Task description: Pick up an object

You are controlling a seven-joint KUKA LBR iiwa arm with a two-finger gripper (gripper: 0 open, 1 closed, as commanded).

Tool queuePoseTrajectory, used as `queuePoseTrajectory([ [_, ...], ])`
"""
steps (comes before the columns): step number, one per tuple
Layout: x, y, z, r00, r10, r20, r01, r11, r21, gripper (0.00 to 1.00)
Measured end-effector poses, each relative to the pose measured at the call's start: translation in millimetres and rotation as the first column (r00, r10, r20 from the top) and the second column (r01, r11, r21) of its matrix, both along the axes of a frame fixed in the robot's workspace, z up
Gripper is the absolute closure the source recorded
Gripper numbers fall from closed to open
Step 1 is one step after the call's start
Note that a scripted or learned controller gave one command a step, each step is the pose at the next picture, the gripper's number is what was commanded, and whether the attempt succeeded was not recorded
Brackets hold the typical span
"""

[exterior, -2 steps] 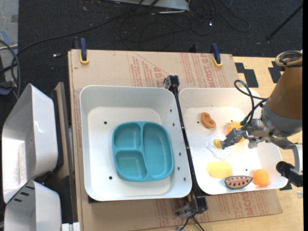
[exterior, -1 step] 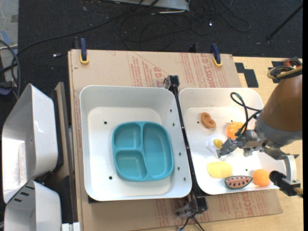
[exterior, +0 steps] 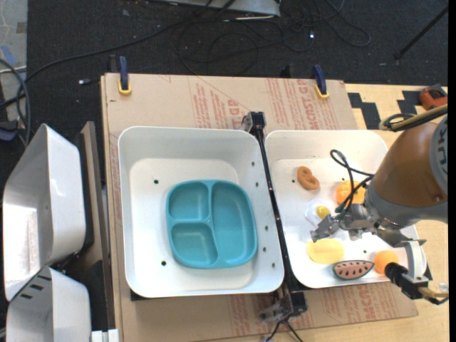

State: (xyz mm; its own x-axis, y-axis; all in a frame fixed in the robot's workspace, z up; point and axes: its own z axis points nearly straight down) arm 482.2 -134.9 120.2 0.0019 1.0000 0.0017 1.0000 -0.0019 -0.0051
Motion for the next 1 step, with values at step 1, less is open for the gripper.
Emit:
queuePoseTrajectory([
  [1, 1.3, -0.2, 12.5, 1.0, -0.002, 0.005, 0.002, 1.0, -0.001, 1.0],
])
